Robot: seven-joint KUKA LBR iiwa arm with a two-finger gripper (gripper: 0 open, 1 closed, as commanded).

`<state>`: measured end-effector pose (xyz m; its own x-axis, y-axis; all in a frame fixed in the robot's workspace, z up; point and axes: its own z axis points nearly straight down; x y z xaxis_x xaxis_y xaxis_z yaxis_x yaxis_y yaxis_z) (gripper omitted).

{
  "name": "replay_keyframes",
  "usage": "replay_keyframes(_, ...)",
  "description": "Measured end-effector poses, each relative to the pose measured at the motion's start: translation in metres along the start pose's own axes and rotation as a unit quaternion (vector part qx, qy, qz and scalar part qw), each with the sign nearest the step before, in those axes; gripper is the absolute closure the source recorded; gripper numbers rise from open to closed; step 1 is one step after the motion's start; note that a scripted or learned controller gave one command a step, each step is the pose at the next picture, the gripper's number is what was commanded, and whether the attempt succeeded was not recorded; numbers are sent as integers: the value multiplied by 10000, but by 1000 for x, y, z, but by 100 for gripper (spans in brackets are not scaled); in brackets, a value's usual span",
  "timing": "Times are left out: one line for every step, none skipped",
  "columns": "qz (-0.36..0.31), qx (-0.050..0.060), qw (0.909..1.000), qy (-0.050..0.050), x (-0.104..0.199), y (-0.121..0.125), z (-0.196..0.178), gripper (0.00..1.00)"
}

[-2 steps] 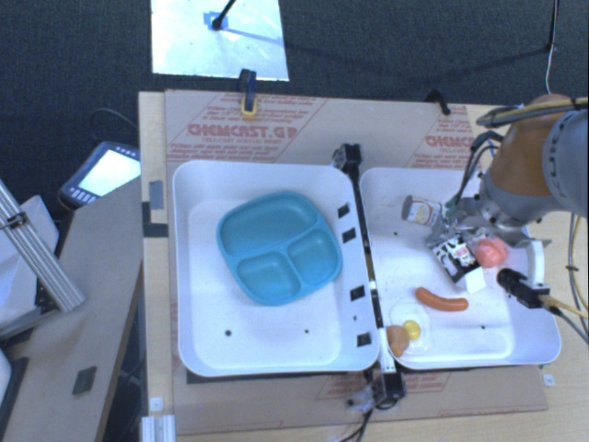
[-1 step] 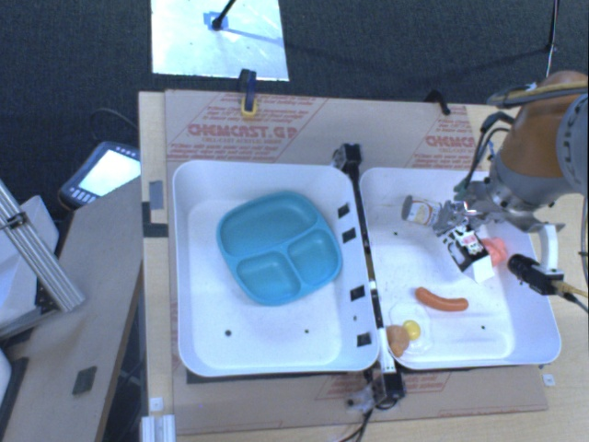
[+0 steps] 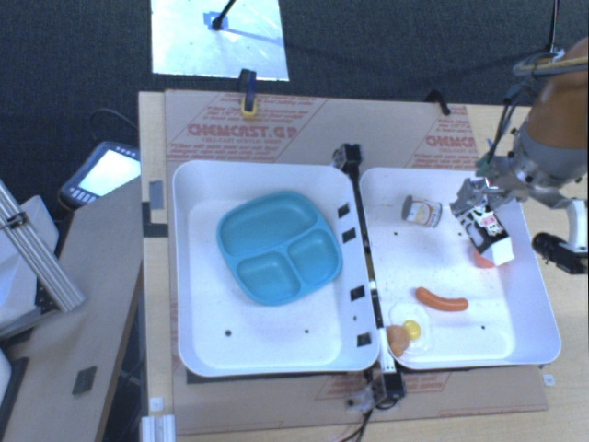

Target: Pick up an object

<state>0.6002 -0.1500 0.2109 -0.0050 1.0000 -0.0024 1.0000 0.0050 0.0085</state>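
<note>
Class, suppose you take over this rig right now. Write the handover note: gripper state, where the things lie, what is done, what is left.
Gripper: low over the right bin's far right part, by the carton; grasp cannot be judged.
Right bin: small can at the far side, carton near the right wall, sausage in the middle, fried egg at the near left corner.
Left bin: blue plate.
Done: approach to the carton.
Left: grasp confirmed and a lift.
</note>
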Motion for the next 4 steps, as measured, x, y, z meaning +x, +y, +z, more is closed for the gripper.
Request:
replay_keyframes(-1, 23, 10000, 7, 0, 1, -15, 100)
replay_keyframes(-20, 41, 10000, 22, 52, -5, -5, 100)
replay_keyframes(-21, 38, 10000, 23, 101, -7, -5, 100)
replay_keyframes(-26, 39, 10000, 27, 159, -12, -5, 100)
